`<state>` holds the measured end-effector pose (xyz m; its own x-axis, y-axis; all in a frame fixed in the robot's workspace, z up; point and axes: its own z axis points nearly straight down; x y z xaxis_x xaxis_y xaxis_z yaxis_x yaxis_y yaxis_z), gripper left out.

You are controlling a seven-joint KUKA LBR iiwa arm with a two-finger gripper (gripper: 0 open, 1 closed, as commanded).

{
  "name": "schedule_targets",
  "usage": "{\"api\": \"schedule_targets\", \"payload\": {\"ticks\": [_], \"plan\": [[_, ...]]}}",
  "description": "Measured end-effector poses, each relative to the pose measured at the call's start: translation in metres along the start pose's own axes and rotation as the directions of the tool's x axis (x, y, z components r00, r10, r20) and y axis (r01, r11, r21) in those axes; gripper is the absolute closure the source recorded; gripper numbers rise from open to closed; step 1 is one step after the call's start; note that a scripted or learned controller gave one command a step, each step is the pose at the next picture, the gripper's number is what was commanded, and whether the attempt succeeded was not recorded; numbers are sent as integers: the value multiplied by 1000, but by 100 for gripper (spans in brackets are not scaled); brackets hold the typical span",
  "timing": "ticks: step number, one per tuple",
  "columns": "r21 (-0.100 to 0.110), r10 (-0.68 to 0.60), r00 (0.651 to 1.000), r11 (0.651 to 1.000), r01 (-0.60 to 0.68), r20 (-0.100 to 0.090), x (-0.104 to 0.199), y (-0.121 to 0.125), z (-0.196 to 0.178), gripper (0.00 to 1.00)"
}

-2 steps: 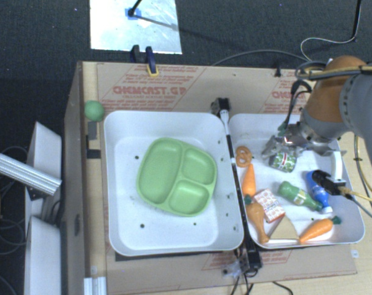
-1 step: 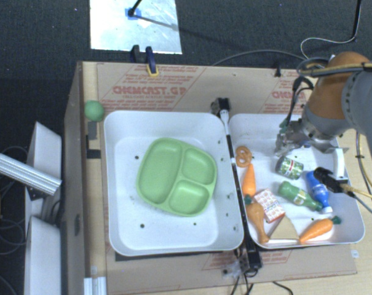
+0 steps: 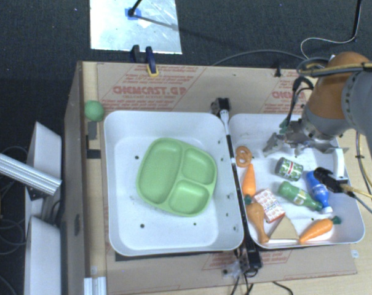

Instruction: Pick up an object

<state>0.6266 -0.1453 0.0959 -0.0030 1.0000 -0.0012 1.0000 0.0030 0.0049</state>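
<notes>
Bins sit side by side on the bench at the centre of the frame. The left bin (image 3: 121, 165) holds a green divided plate (image 3: 176, 176), lying flat near its middle. The right bin (image 3: 352, 226) holds a scatter of small things. A pretzel (image 3: 243, 156) lies near its left wall, with an orange carrot (image 3: 249, 179) just below it. Lower down are a tan drumstick-shaped toy (image 3: 257, 219), a small red and white packet (image 3: 270, 205) just beside it, and a pale wedge (image 3: 285, 230) near the bottom rim. A second carrot (image 3: 317, 228) lies at the lower right. A green can (image 3: 289, 168) rests near the middle, a green bottle (image 3: 299, 195) below it, and a blue bottle (image 3: 318, 190) close against that one's right side.

The arm (image 3: 342, 100) enters from the upper right of the frame, and its gripper (image 3: 288, 141) hangs over the upper part of the right bin, just above the green can. Whether its fingers are open or closed cannot be told. Nothing is visibly held.

A green ball (image 3: 94, 110) sits on the bench left of the left bin.
</notes>
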Motion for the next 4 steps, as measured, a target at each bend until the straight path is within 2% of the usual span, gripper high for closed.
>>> {"api": "schedule_targets", "payload": {"ticks": [1, 2, 3, 4], "plan": [[2, -2, 1000, 1000, 2, -2, 31, 43, 11, 0], [4, 3, 1000, 1000, -3, 1, -13, -12, 11, 0], [0, 0, 1000, 1000, 0, 0, -11, -10, 0, 100], [0, 0, 1000, 1000, 0, 0, -11, -10, 0, 0]]}}
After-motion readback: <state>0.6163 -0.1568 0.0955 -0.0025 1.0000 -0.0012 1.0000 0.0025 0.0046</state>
